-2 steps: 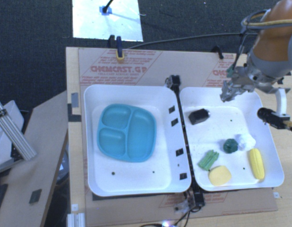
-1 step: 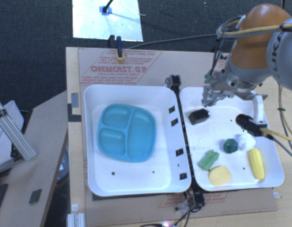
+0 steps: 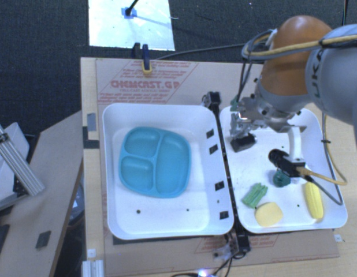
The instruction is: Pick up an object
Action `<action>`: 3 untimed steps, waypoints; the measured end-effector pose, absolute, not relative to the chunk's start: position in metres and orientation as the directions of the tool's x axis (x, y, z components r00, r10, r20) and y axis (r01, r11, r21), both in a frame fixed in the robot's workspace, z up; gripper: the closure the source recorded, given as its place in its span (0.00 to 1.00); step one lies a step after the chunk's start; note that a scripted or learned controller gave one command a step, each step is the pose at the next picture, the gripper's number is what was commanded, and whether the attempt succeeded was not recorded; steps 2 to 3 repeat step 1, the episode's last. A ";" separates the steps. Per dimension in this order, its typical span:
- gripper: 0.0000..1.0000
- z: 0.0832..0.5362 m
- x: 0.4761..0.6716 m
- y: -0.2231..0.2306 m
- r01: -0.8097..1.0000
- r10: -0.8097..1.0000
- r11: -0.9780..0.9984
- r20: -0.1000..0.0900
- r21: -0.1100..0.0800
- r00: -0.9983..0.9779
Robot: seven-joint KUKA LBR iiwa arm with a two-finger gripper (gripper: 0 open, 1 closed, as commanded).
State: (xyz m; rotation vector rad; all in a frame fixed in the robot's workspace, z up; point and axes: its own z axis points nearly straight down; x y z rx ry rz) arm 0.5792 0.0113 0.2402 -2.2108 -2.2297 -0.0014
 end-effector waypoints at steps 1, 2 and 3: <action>1.00 0.228 0.553 0.062 1.000 1.000 0.008 0.001 0.000 -0.008; 1.00 0.228 0.553 0.062 1.000 1.000 0.008 0.001 0.000 -0.008; 1.00 0.228 0.553 0.062 1.000 1.000 0.008 0.001 0.000 -0.008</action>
